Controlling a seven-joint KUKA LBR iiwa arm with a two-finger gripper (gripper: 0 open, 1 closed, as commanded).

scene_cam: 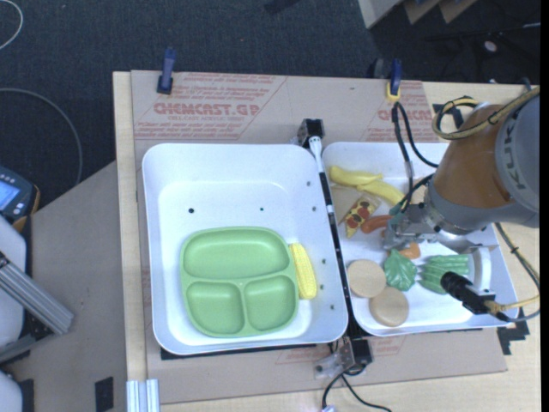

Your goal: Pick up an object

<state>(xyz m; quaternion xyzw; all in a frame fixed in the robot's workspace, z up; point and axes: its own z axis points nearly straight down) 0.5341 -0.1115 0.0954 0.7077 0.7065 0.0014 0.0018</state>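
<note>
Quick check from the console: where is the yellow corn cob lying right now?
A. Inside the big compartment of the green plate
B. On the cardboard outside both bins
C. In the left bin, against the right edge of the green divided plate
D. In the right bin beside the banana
C: the corn cob lies in the left bin, along the right edge of the green plate, not in a compartment.

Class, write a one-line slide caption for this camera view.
Grey KUKA arm's gripper lowered among toy foods in the right white bin; a green divided plate and yellow corn cob sit left.

Yellow banana (364, 180), pizza slice (358, 215), two tan discs (366, 277), green toy (400, 269), rt bin.
</note>
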